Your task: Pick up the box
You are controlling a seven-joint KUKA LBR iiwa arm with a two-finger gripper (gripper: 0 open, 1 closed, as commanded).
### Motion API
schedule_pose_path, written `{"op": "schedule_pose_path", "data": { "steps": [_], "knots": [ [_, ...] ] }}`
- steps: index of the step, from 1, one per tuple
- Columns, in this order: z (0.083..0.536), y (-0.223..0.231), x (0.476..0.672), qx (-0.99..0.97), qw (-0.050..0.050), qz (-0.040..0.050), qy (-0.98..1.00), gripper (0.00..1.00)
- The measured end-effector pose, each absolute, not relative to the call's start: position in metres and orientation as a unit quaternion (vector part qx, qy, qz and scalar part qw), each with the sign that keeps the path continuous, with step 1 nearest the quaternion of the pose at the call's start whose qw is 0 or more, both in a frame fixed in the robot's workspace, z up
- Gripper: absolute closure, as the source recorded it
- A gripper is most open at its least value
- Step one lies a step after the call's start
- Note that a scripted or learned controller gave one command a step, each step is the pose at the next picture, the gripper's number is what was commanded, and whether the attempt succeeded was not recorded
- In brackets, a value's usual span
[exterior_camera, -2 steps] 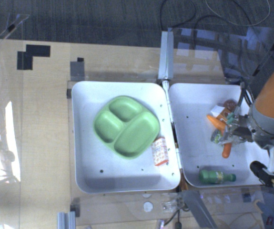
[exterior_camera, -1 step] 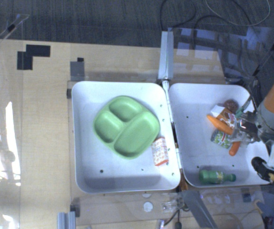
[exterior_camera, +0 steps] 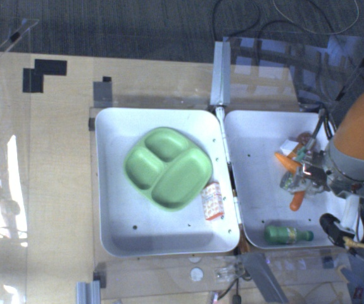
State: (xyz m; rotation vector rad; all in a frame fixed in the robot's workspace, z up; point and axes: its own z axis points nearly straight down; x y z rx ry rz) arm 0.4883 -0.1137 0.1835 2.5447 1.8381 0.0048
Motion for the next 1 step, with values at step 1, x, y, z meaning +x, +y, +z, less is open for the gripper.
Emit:
{"op": "schedule_pose_path", "data": {
  "steps": [1],
  "knots": [
    [0.1795, -0.1423, 0.5269, 0.846, 0.002, 0.0015, 0.533, 1.00]
  ]
}}
